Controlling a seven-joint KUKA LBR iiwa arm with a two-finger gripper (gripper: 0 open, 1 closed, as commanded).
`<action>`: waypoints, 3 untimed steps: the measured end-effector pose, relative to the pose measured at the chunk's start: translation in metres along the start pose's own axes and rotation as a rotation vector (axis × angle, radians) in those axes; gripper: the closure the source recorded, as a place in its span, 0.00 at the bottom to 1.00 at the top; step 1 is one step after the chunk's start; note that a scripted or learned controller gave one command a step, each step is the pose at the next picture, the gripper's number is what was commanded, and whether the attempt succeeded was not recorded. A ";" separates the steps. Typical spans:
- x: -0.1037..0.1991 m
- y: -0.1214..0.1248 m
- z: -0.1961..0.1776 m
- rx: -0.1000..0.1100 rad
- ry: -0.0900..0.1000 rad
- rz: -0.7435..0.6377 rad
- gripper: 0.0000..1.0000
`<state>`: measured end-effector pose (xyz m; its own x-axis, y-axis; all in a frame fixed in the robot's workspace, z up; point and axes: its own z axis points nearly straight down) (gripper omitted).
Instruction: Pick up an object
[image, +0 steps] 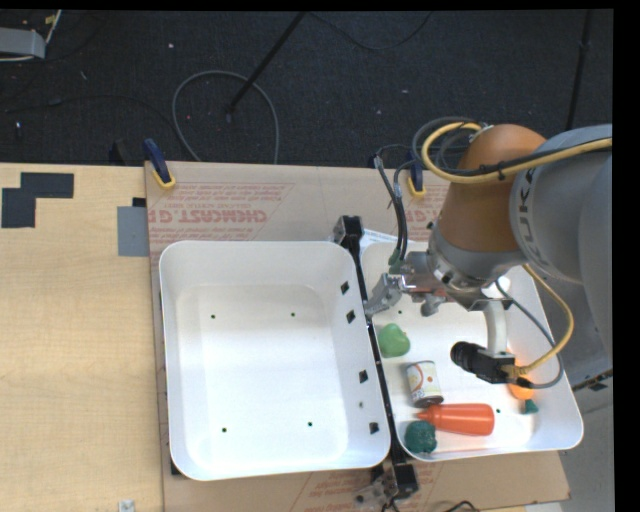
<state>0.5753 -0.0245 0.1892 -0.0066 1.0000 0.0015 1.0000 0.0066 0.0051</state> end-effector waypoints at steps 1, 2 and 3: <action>-0.004 -0.002 -0.007 0.006 -0.002 0.007 1.00; -0.005 -0.002 -0.007 0.006 -0.002 0.008 0.00; 0.018 0.012 0.003 0.007 -0.001 0.006 0.00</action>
<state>0.5877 -0.0068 0.1859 -0.0008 1.0000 0.0002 1.0000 0.0008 -0.0016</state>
